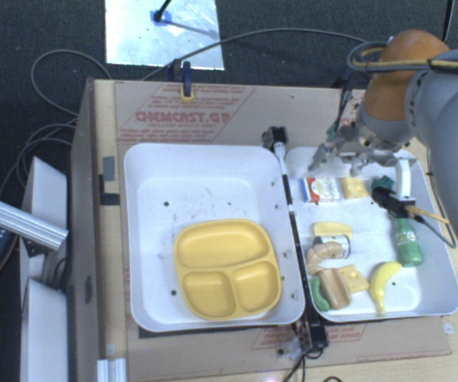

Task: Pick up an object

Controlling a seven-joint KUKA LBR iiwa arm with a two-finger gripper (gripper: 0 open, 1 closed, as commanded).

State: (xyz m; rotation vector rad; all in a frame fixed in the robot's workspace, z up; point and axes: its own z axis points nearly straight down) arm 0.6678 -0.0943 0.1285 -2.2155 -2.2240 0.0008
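Yellow tray [227,267] in left bin [145,213].

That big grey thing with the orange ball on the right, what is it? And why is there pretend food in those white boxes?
That is a robot arm, seen from one camera fixed above the bench and looking down at a slant. It reaches in from the right. Its gripper, the part for grabbing, hangs over the far end of the right bin. I cannot see anything held in it.

The right bin holds toys for it to practise picking up: a banana, a green bottle, a red and white packet, a small yellow block and some other play food. The left bin holds a yellow divided tray with three sections.
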